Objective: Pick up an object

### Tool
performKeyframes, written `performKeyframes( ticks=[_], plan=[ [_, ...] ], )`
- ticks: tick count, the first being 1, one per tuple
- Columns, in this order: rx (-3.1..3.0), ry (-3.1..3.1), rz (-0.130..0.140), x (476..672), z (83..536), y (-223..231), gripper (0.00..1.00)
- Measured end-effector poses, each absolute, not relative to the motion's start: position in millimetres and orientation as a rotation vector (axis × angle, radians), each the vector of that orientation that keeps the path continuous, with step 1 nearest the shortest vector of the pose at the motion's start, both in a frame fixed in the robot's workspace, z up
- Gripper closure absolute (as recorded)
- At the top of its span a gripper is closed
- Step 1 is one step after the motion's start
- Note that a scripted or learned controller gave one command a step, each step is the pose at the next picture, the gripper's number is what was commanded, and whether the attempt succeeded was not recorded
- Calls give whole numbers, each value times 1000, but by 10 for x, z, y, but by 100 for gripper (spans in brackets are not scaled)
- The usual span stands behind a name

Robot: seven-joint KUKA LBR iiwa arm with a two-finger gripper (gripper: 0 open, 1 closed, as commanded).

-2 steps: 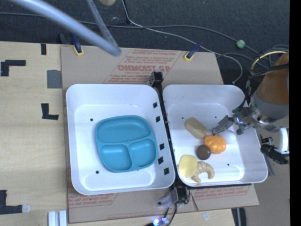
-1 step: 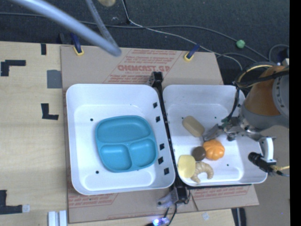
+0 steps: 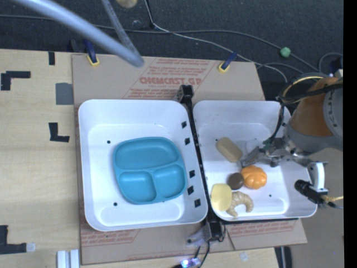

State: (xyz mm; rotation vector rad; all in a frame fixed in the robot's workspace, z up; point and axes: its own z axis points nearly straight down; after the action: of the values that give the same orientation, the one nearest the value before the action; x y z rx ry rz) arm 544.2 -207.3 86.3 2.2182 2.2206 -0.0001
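A small orange pumpkin sits in the right bin, near the middle of its floor. The gripper is right beside it, just on the far side, and its dark tip points left. It is hard to tell from here if the claw is released or clenched, and nothing can be seen caught in it. Whether the claw touches the pumpkin cannot be told either.

A round brown ball lies just left of the pumpkin, touching it or almost touching it. A tan block like a small bread roll lies on the far left side of the claw. Near the front wall of the bin a pale yellow piece lies next to a curved croissant, and the two touch.

The arm comes in from the right, with its orange band above the bin's right wall.

The left bin holds a blue tray with three sections. Both bins stand side by side on a brown cardboard sheet, which lies on a light wooden bench. A thin cable runs over the dark floor on the far side, close to a little green ball.
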Motion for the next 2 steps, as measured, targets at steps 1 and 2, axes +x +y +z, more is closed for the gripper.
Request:
performKeyframes(
  ticks=[1,2],
  plan=[
    [2214,2218,-1,5448,969,-2080,100],
    [2218,2220,2,5414,1592,-2072,100]
  ],
)
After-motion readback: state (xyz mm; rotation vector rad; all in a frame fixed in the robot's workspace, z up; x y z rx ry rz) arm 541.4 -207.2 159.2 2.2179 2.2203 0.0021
